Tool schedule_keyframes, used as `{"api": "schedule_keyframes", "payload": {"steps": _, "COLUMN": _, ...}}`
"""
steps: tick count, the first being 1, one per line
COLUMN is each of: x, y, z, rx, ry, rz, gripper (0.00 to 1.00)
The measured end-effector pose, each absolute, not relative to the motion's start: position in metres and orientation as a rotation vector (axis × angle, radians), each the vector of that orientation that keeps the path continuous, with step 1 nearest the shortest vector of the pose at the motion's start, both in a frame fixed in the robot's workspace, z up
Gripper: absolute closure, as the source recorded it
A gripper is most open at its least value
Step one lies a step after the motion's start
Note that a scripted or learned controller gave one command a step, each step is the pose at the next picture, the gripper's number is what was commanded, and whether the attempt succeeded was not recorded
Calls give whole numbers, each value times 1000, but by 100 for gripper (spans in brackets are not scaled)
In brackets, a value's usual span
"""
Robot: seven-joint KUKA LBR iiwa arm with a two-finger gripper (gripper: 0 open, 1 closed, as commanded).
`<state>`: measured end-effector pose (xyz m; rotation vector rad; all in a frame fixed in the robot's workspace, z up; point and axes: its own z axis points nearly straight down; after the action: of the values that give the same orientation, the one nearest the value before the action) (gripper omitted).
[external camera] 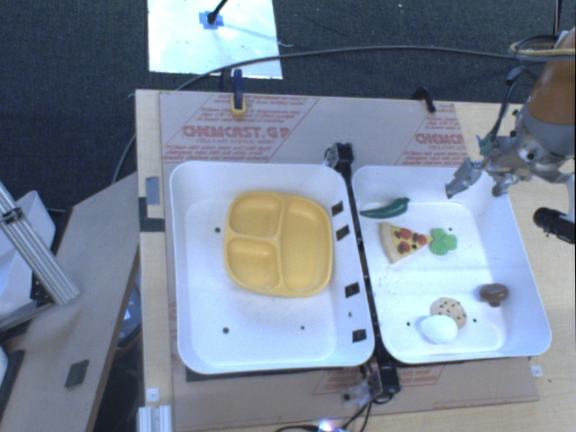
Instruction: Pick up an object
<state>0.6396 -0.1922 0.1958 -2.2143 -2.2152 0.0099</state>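
The right bin (522,268) holds a dark green pepper (385,209), a pizza slice (402,240), a green broccoli piece (443,241), a brown lump (492,293), a cookie (448,310) and a white egg (439,329). My gripper (481,180) hangs over the bin's far right corner, fingers spread open, nothing between them. It is well right of the pepper and above the broccoli.
The left bin (193,268) carries a yellow divided plate (274,241). A black hinge strip (353,241) runs between the bins. A cable arcs across the back of the bench, and a white sheet (211,25) lies on the floor beyond.
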Motion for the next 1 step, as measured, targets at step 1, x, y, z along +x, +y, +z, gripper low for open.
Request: {"api": "schedule_keyframes", "payload": {"steps": 1, "x": 643, "y": -192, "z": 205, "rx": -2219, "ry": -2226, "rz": -1, "gripper": 0}}
